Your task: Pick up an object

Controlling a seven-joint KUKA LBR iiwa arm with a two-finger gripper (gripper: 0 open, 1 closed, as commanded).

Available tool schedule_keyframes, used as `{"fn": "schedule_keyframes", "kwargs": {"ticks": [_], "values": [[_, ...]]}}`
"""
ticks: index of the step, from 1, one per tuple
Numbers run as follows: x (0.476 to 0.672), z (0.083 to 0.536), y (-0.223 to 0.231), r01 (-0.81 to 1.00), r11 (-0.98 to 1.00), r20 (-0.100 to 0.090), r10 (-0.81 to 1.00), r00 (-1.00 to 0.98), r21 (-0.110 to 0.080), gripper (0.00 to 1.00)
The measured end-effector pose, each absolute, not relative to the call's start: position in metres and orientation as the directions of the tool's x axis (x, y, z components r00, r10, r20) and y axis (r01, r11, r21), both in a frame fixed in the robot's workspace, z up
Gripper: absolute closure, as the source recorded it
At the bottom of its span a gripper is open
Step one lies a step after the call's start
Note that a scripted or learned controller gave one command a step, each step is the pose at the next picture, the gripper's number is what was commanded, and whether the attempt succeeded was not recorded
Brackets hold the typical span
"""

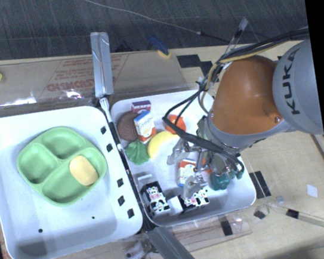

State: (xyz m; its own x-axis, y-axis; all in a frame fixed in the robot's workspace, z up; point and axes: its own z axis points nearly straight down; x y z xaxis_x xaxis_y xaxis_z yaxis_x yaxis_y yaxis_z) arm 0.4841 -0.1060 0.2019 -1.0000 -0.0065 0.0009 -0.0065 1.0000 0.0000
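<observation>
Readable: "KUKA" on the arm [301,90]. Left bin [21,237]: green divided plate [51,157] with a yellow piece [84,169] in one compartment. Right bin [244,195]: small carton [144,124], brown disc [126,126], lemon [159,144], green item [136,152], two cow-print cartons [155,198]. Gripper [194,172] low over right bin; claw state unclear.

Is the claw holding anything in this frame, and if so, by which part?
Cannot be told. The claw is low in the right bin among cluttered items, and nothing is clearly seen between its tips.

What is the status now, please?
Gripper low in right white bin; grasp unclear. Crowded there: yellow round fruit, black-and-white cow toy. Left bin: green divided plate.
</observation>
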Motion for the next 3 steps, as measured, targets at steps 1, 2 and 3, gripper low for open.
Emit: {"fn": "schedule_keyframes", "kwargs": {"ticks": [1, 2, 3], "values": [[0.566, 0.092, -0.133, 0.155, 0.988, -0.002, 0.155, -0.988, 0.0, 0.0], [0.632, 0.089, -0.09, 0.122, 0.992, 0.011, 0.122, -0.992, 0.001, 0.0], [0.636, 0.103, -0.089, 0.114, 0.993, -0.002, 0.114, -0.993, 0.0, 1.0]]}}
